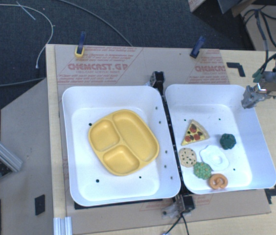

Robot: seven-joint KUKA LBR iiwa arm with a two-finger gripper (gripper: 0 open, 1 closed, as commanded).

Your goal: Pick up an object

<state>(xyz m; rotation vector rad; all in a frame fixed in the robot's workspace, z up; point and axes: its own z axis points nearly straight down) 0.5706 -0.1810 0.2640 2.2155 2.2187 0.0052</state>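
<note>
So the right bin (255, 131) has the play food: a pizza slice (195, 132) with its tip pointing up toward the far wall and its long axis running slightly diagonal, a cookie (187, 156), a fried egg (214, 156), two green broccoli bits (227, 141), and a pretzel (218, 181). The yellow divided tray (123, 141) sits tilted in the left bin (74, 131). The gripper (250, 98) hangs over the right bin's far right corner; can't tell how its jaws are set.
</note>
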